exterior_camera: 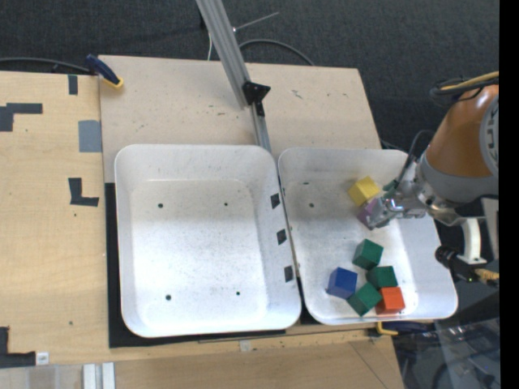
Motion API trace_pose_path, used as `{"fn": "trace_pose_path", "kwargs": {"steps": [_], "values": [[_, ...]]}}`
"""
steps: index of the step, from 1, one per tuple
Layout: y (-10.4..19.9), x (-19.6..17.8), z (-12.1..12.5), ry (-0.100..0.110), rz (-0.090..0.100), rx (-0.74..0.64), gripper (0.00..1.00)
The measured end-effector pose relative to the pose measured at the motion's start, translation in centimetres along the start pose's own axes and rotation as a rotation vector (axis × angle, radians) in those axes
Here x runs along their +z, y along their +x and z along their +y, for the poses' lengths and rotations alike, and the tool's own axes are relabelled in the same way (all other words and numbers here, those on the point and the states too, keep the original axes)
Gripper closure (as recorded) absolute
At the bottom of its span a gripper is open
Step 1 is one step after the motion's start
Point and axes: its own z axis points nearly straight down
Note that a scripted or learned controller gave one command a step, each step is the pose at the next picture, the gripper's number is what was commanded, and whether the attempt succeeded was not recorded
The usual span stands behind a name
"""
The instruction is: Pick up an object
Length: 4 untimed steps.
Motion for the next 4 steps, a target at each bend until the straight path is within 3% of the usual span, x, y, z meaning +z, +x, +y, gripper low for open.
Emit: {"fn": "trace_pose_path", "kwargs": {"steps": [2,4], "values": [[-0.1,-7.8,0.0,0.001,0.001,0.000,1.00],[10.2,-7.7,1.8,0.006,0.003,-0.005,1.00]]}}
